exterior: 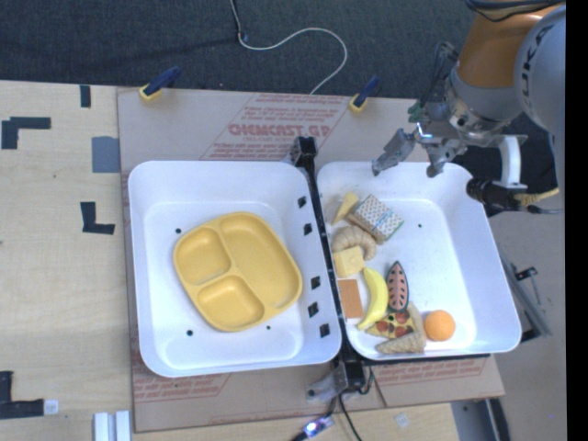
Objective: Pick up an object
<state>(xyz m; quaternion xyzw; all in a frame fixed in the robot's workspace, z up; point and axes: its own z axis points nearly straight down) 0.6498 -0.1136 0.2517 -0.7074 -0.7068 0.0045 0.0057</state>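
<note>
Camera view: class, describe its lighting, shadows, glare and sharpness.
Camera view: even, soft light, no hard glare on the white bins; faint shadows under the yellow tray and the banana; toy food fairly sharp; gripper and arm slightly soft at the frame's upper right.

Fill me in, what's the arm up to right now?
The gripper hangs open above the far edge of the right bin, holding nothing. The toy food sits untouched along that bin's left side: a banana, an orange, a watermelon slice and a small box. The left bin holds a yellow divided plate. No pick yet.
</note>
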